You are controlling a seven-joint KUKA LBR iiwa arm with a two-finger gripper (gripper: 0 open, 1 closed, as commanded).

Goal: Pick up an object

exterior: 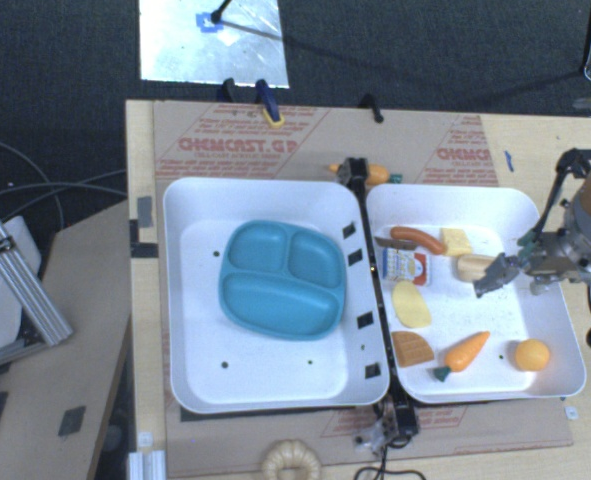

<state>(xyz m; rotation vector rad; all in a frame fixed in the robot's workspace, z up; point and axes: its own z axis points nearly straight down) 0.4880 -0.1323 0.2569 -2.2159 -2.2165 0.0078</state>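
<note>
Two white bins sit side by side on the bench point(305, 128); we see the hand point(497, 274) over the right bin point(545, 218), just beside a pale block point(472, 266). Whether it is clenched or released, we cannot tell. A blue tray point(282, 278) lies in the left bin point(195, 218).

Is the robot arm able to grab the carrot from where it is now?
Probably yes. The carrot lies in the open in the right bin, with nothing on top of it, and the gripper hangs just above and to its right.
</note>
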